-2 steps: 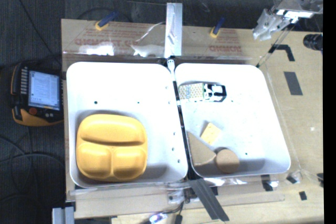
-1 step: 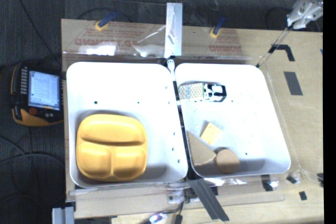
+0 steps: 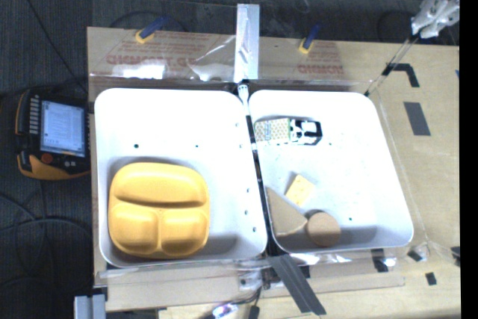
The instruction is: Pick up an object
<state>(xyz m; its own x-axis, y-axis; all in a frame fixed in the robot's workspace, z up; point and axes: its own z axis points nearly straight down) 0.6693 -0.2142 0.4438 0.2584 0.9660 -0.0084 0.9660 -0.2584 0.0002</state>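
While the arm sits at the far upper right of the camera view, we see the hand as a pale, blurred shape well clear of both bins, above the tabletop's back corner; we cannot tell whether it is released or clenched, and nothing is visible in its grip.

We find the left bin and the right bin side by side, touching along a central seam. In the left bin, a large yellow moulded object — rounded, with one broad lobe above two smaller lobes — lies in the near left part, close to the front wall.

In the right bin, we note four items:
- a flat packet with a pale dotted half and a black-and-white half, lying near the back wall at the left;
- a small pale yellow block, tilted, near the middle left;
- a brown wedge-shaped piece against the left wall at the front;
- a tan round piece just beside the wedge, apparently touching it, near the front wall.

Behind the bins, a sheet of clear plastic lies on the tabletop, held by two blue-and-yellow clips. To the left of the tabletop — off its edge — a handheld control pendant with a lit screen rests on the dark floor.
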